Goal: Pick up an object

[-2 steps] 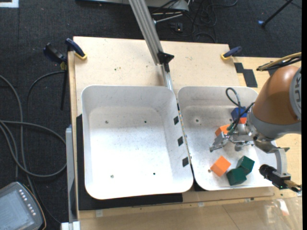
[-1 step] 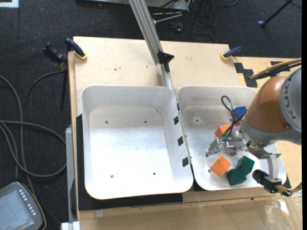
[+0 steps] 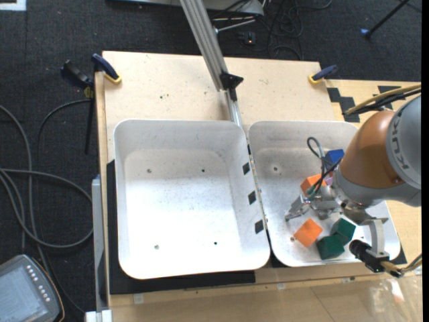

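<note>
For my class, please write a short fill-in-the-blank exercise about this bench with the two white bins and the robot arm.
1. The square orange foam block lies in the ____ shallow white bin.
2. Two dark ____ blocks sit beside that orange block.
3. The grey arm's two-finger gripper hangs above the ____ bin.
4. The grey arm's band is coloured ____.

Missing words: right; green; right; orange

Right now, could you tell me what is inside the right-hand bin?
The right-hand bin holds orange blocks, green blocks and a blue piece. The arm covers its far-right part, so anything there is hidden.
</note>
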